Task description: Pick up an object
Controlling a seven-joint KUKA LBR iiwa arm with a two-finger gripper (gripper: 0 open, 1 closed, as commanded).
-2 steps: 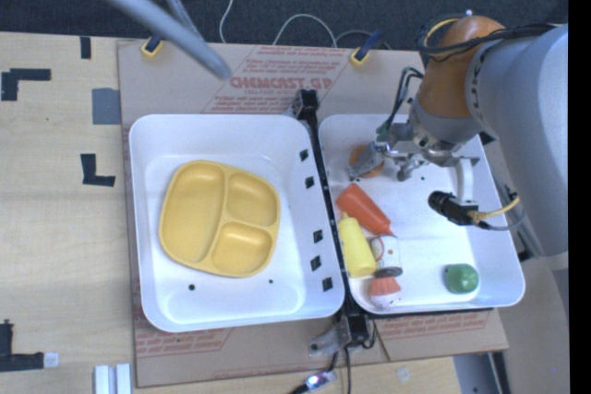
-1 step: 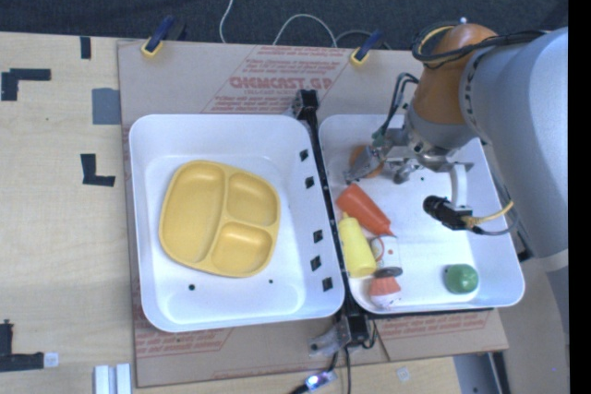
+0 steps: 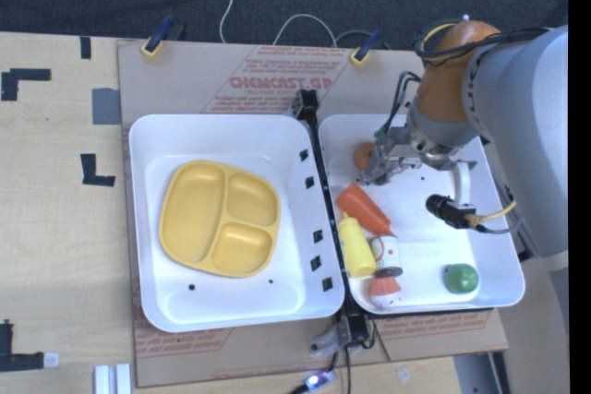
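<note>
Gripper low in right bin, at a brown object near the divider; jaw state cannot be determined; carrot, yellow bottle along left wall; green object near front-right corner; open floor between.

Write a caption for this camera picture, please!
Robot gripper reaches into the right bin near a carrot; yellow tray fills the left bin.

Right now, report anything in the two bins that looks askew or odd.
Nothing looks damaged or spilled. The yellow divided plate lies flat but turned askew in the left bin. The carrot and yellow bottle lie tipped over, crowding the right bin's left wall.
</note>
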